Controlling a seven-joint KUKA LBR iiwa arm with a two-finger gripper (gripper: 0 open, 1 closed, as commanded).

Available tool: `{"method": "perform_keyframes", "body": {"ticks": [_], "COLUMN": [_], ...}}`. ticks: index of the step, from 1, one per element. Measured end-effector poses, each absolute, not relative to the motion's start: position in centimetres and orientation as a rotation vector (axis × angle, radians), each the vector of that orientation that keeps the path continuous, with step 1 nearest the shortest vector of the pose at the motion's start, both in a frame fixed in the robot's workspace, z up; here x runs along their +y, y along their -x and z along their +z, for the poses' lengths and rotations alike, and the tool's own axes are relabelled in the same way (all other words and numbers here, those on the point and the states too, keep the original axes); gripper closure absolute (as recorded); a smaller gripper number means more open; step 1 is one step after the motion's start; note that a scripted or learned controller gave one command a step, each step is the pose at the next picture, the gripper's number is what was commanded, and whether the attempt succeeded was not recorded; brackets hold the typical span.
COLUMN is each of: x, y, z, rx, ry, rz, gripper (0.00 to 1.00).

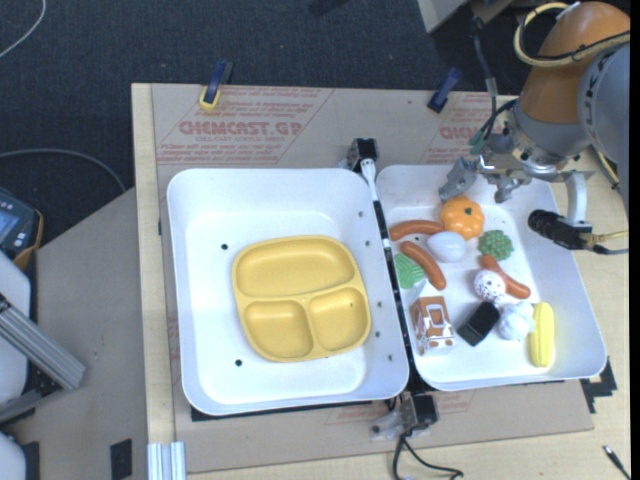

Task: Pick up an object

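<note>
My gripper (pixel 487 175) hovers just above the orange (pixel 461 215), a round, bright fruit with a green stem; its fingers are spread apart.

Printed in red on the brown board (pixel 300 118) under the bins, at twelve o'clock from the left bin (pixel 190 208): "CHEMCAST", then letters resembling "G P". Smaller lines beneath, too blurred to read. Partial repeat at one o'clock, cut off.

Yellow divided tray (pixel 298 298), left bin (pixel 190 268)
</note>
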State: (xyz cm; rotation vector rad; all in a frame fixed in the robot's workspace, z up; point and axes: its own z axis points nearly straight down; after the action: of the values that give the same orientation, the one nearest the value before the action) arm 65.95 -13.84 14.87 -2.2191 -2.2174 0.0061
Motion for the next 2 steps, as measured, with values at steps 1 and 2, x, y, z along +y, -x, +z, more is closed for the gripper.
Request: {"method": "perform_keyframes", "body": {"ticks": [1,2], "x": [-14.0,-13.9], "y": [-66.1,-66.1], "z": [10.6,8.4], "rx": [-2.219,-2.221], "ry": [2.218,2.218], "rz": [0.005,0.004], "gripper": [0.00,0.00]}}
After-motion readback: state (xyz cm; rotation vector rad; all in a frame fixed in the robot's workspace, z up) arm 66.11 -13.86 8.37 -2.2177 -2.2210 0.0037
